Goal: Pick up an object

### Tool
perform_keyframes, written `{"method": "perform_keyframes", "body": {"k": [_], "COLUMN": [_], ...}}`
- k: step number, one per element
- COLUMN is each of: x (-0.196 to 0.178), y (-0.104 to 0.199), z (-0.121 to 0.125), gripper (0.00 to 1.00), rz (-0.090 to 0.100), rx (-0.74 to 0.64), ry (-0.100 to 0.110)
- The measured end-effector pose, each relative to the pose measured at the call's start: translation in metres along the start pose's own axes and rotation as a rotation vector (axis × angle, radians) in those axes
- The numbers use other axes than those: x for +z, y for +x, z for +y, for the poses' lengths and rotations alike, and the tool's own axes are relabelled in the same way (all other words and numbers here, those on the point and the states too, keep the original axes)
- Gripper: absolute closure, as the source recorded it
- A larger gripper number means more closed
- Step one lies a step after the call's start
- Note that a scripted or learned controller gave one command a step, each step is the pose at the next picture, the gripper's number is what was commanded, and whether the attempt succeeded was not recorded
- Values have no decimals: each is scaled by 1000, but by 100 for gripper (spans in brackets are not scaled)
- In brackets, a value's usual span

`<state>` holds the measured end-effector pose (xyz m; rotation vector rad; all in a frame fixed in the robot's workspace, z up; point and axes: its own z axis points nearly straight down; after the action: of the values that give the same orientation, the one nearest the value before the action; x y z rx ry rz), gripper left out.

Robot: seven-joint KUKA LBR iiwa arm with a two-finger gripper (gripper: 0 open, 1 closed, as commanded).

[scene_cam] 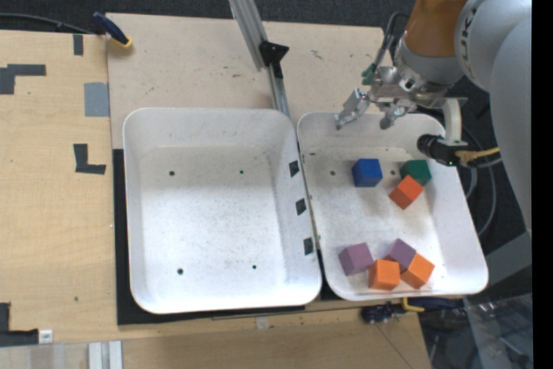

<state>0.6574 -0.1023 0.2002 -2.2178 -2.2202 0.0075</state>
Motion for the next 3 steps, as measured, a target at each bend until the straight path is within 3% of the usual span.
{"method": "perform_keyframes", "body": {"k": [2,3], "x": [104,90], "y": [-2,-1], "z": [6,7], "gripper": [0,100], "rz": [0,1], "rx": [-1,-2], "ry": [1,-4]}}
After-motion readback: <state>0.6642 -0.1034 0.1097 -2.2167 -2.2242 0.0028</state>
